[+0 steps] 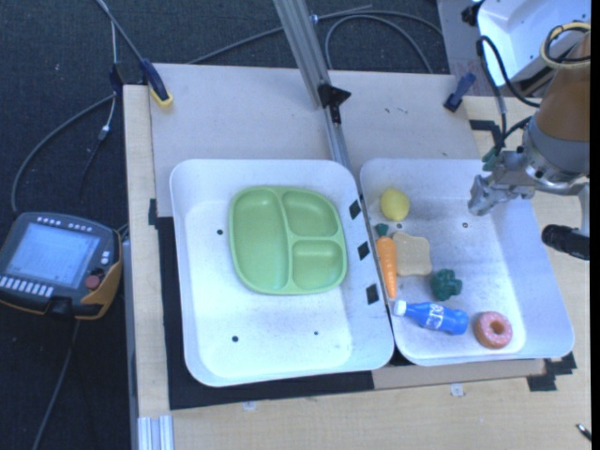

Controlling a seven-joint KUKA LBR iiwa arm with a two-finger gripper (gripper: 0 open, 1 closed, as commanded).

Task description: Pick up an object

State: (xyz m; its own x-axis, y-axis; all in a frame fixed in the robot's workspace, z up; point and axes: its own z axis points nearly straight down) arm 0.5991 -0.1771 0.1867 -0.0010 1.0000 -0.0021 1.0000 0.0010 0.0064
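Observation:
The right bin [525, 251] holds a yellow lemon [395, 204], an orange carrot [386, 262], a tan slice of toast [412, 254], a green broccoli piece [444, 284], a blue bottle [434, 317] and a pink-frosted donut [493, 329]. My gripper [488, 195] hangs over the bin's far right part, well right of the lemon and above the bare floor. Nothing shows between its fingers. The arm's orange band sits above it at the right edge.
The left bin [202, 326] carries a green divided plate [287, 239]. A metal pole [305, 40] slants up from between the bins. A teach pendant [56, 265] lies off the bench at left. Blue clamps [156, 84] mark the board's far corners.

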